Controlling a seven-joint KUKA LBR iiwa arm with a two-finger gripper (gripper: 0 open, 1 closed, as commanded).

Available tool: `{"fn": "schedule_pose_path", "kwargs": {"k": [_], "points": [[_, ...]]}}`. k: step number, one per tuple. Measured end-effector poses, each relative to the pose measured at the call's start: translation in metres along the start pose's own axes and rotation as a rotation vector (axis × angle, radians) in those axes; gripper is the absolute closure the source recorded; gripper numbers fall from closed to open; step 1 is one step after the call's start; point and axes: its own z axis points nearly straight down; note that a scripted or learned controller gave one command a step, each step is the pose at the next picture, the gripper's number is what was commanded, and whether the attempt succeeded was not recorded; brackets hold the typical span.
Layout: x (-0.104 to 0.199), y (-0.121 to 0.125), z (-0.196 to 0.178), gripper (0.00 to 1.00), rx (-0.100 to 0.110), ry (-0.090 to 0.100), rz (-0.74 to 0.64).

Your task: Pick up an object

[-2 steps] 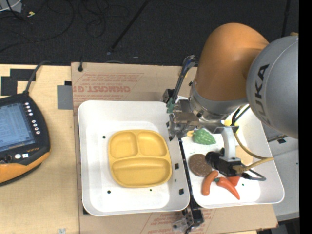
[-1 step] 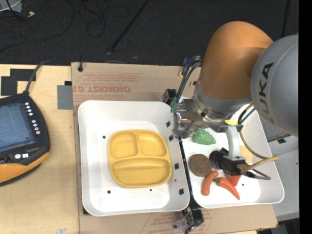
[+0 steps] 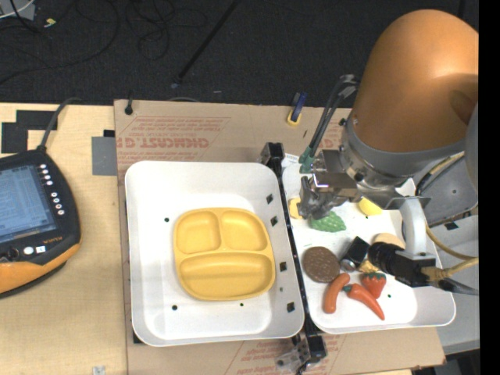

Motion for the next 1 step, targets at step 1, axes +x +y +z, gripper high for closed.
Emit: {"fn": "schedule_pose_path", "kwargs": {"k": [1], "points": [[0.0810,-0.0085,-0.0337,1.00,0.002,0.001,-0.007]]}}
